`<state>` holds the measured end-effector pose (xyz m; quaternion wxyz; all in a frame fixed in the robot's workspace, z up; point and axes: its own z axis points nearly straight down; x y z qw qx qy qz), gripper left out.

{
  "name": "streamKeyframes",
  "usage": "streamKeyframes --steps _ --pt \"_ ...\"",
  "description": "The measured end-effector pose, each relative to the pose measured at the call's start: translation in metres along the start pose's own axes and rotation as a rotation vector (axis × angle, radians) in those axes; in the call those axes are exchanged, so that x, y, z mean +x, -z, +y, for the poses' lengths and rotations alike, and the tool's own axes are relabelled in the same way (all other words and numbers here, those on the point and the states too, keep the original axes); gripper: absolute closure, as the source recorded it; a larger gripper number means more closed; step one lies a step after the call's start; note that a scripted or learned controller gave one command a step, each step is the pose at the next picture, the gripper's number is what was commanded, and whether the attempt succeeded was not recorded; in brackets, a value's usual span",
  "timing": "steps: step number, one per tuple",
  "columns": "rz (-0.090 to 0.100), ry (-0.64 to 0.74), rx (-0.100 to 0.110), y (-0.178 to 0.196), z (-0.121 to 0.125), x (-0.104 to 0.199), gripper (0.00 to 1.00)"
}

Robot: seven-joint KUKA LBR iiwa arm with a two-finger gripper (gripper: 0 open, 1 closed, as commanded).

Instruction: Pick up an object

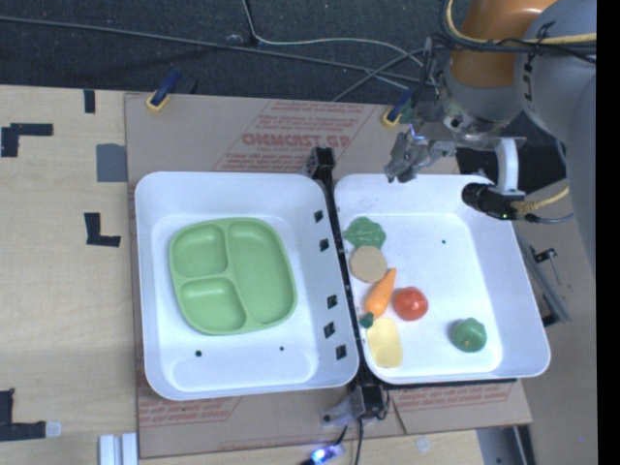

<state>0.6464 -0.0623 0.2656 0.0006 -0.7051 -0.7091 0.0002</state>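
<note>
Gripper (405, 166) is hanging over the right bin's (504, 289) far rim, nothing between its fingers; whether they are apart or together, cannot tell. Below it, toward the camera, broccoli (363, 231), cookie (368, 263), carrot (380, 294), tomato (411, 303), and a yellow piece (385, 342) are lying clustered. Pepper (469, 334) is sitting further right. Plate (232, 275) is resting in the left bin (160, 201).

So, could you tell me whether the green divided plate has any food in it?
Empty: the green divided plate in the left bin shows three bare compartments.
</note>
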Motion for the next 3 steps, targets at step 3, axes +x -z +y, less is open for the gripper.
streamKeyframes --steps 3 --pt "-0.001 -0.001 0.002 -0.049 -0.009 0.159 1.00"
